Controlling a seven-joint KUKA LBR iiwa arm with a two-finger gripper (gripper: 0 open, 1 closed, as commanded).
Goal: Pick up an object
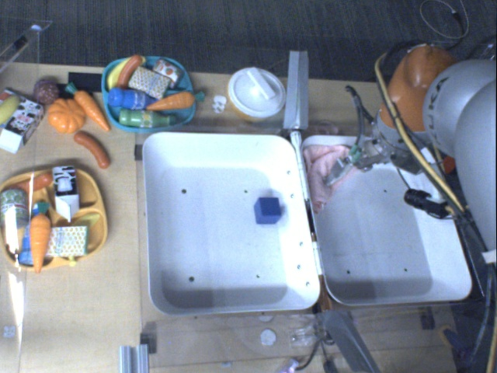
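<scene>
Camera view: gripper (347, 166) down at right bin's (404, 286) upper-left corner, touching pink cloth (318, 165). Couldn't tell fingers' state — too small, blurred into cloth. Blue cube (268, 209) sat mid left bin (194, 286), well apart. Arm cut off at right edge.

No lettering is showing clearly enough to read anywhere on the bench. Printed patterns are appearing on the small toy cartons in the blue plastic bowl (149, 115) and the yellow plastic tray (95, 208), and on a black-and-white box (22, 119) at the left edge, but all are blurring beyond legibility.
</scene>
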